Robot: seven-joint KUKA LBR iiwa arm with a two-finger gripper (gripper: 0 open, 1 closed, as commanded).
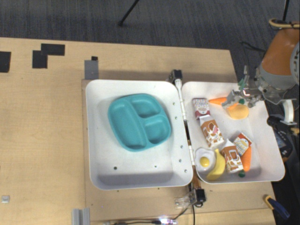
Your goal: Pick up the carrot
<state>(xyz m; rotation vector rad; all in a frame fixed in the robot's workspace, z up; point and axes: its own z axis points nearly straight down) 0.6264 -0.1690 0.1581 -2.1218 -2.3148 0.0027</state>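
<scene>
An orange carrot [216, 100] lies pointing left at the back of the right bin [262, 125]. A second carrot [247, 158] with a green end lies near that bin's front right corner. My gripper [242, 99] hangs at the back of the right bin, just right of the first carrot's thick end and over the back edge of a yellow-orange fruit [237, 112]. Its fingers [232, 97] stand apart, open, with nothing held between them.
The right bin also holds several small cartons [210, 131], a fried egg [204, 161] and a banana [217, 168], packed along its left and front. A teal divided plate [139, 121] lies in the left bin [101, 163]. The arm's orange band [280, 50] is at the right.
</scene>
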